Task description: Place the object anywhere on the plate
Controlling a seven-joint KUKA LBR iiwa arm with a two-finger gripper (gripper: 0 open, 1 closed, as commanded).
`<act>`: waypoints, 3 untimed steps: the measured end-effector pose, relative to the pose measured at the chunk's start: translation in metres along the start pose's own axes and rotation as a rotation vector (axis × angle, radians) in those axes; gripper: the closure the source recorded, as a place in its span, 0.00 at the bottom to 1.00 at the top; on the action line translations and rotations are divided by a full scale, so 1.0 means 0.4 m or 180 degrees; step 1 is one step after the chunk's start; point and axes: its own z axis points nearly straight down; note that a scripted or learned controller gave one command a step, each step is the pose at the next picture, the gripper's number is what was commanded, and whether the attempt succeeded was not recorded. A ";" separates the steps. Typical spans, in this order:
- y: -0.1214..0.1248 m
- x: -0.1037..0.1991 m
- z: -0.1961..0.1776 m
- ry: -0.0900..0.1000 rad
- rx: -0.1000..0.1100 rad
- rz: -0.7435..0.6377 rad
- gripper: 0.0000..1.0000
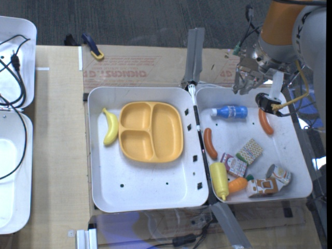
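Claw point(245, 85) above right bin — nothing between fingers

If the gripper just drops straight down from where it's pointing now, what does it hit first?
Probably the bare bin floor near its back wall, just above the blue bottle. The gripper might clip the bottle; depth is unclear from this slant.

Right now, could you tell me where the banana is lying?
In the camera view, the banana lies in the left bin, just beside the left edge of the yellow plate, not on it.
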 end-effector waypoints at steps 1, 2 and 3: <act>0.021 -0.179 -0.171 0.0002 -0.0006 0.0023 1.00; -0.001 -0.377 -0.214 0.0001 -0.0006 0.0213 1.00; -0.172 -0.403 -0.253 0.0004 0.0005 0.0384 1.00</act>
